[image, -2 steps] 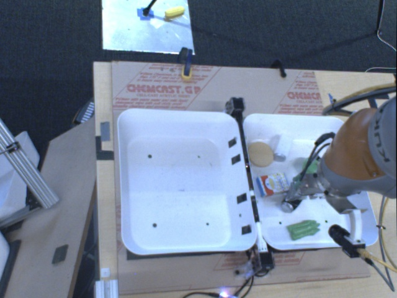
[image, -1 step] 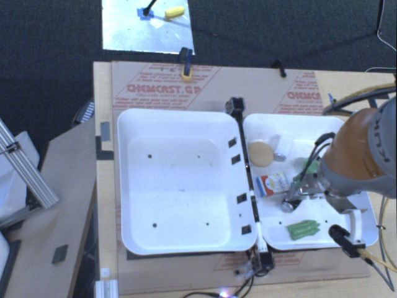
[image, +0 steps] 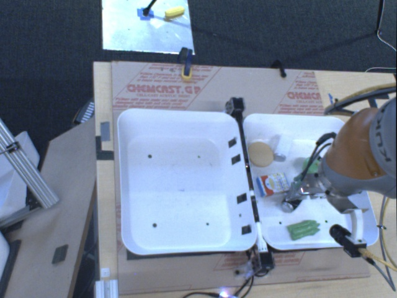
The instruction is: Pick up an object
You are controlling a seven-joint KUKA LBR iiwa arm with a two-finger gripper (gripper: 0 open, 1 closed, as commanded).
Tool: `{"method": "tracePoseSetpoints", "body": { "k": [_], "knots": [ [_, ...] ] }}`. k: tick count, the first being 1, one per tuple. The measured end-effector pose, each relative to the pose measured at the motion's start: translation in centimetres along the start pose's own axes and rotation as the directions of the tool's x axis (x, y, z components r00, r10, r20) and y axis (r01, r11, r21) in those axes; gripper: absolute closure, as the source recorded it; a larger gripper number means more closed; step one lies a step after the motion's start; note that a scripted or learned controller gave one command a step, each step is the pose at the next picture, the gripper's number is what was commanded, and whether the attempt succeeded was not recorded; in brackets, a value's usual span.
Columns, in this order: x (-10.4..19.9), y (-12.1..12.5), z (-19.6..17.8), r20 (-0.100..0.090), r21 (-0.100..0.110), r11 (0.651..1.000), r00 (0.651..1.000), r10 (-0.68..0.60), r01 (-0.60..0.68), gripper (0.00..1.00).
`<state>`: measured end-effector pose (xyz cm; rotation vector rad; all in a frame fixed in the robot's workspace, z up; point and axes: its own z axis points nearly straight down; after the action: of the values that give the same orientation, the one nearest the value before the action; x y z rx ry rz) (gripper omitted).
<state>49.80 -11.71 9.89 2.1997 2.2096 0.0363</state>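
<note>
Green object (image: 303, 229) lies just below fingers (image: 291, 202).

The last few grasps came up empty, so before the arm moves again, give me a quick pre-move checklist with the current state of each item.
1. Objects lie in the right bin: ok; a round tan piece, a red and white packet and a green object.
2. Gripper is over the right bin: ok.
3. Gripper is close to a target: ok, beside the packet.
4. Something is held between the fingers: cannot tell.
5. Green object is clear of the arm: ok, it lies apart, near the front wall.
</note>
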Motion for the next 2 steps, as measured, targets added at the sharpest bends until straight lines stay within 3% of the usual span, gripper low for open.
{"method": "tracePoseSetpoints", "body": {
  "k": [2],
  "knots": [
    [-1.21, 0.19, -0.01, -0.01, 0.0, 1.0, 1.0, -0.006, 0.006, 1.0]
  ]
}}
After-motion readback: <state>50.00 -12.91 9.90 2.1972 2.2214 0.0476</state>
